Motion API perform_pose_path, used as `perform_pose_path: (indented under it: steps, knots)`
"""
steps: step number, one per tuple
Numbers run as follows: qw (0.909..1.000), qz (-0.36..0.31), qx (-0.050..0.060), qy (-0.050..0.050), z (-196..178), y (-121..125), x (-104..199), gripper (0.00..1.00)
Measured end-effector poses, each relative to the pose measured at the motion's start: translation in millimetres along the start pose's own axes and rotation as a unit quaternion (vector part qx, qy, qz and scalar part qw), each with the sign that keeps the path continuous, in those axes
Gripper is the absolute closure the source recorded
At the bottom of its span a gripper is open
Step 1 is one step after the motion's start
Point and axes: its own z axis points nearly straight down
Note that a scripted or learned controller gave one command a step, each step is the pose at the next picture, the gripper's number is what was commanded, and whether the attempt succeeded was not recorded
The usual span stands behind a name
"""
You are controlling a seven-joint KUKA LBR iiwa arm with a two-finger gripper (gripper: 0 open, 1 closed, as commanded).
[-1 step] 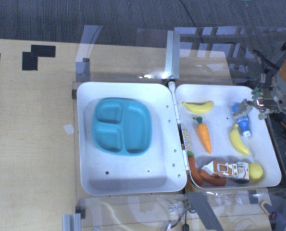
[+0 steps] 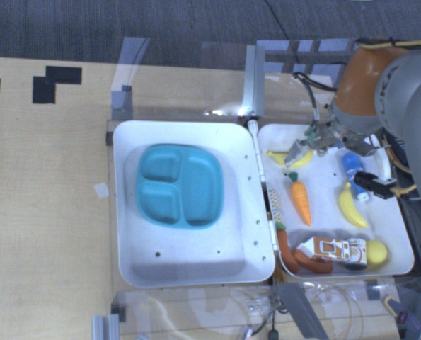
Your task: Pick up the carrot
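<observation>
The orange carrot (image 2: 301, 201) with a green top lies in the right bin (image 2: 401, 261), left of its middle, pointing toward the front edge. My gripper (image 2: 295, 154) hangs over the back left part of that bin, just behind the carrot's green end and over a small yellow banana (image 2: 302, 160). Nothing is visibly held in it. The arm's grey body and orange band cover the bin's back right corner.
Around the carrot lie a second banana (image 2: 354, 208), a blue object (image 2: 352, 166), a red sausage (image 2: 300, 258), a white and orange carton (image 2: 335, 249) and a yellow lemon (image 2: 377, 253). The left bin (image 2: 132, 261) holds a blue divided plate (image 2: 180, 186).
</observation>
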Motion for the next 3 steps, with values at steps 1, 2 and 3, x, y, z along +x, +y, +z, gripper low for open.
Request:
perform_pose_path:
  steps: [1, 2, 3]
  knots:
    - [0.9985, -0.054, -0.003, -0.001, 18, -55, 23, 0.0]
    - [0.9984, -0.055, -0.007, -0.001, 6, -52, 24, 1.0]
    - [0.9997, -0.025, -0.001, -0.001, -75, -45, 18, 1.0]
